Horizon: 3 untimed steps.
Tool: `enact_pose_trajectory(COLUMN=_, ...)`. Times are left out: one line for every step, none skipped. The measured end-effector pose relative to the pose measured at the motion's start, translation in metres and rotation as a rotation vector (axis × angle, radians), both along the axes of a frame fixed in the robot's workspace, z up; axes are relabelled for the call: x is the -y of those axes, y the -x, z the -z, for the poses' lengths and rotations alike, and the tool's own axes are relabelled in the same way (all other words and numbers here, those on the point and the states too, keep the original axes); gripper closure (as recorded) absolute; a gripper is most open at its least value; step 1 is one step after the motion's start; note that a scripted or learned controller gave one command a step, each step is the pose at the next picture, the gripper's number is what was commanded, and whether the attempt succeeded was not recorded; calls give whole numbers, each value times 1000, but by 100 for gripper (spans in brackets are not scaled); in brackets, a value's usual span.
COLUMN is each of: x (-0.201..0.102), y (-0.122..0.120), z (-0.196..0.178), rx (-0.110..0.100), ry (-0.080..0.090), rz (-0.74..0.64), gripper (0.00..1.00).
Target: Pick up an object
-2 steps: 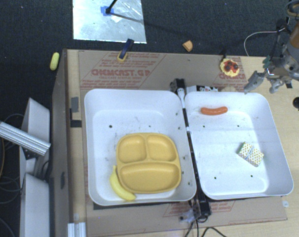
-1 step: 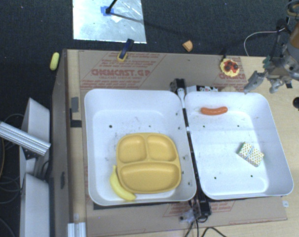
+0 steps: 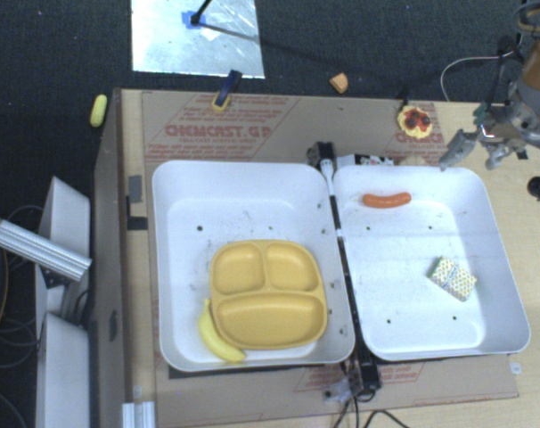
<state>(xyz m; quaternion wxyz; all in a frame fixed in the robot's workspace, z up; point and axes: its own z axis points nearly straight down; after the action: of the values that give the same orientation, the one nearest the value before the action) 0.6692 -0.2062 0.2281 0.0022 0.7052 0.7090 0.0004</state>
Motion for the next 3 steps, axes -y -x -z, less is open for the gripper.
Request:
enact_pose_trajectory(x=0, y=0, z=0, rx=0, ry=0, rz=0, gripper=0)
enact_pose_trajectory(x=0, y=1, z=-13, rx=1, ry=0, rz=0, gripper=0)
enact_pose_trajectory(x=-64, y=10, z=52, rx=-2, ry=-3, rz=1, gripper=0)
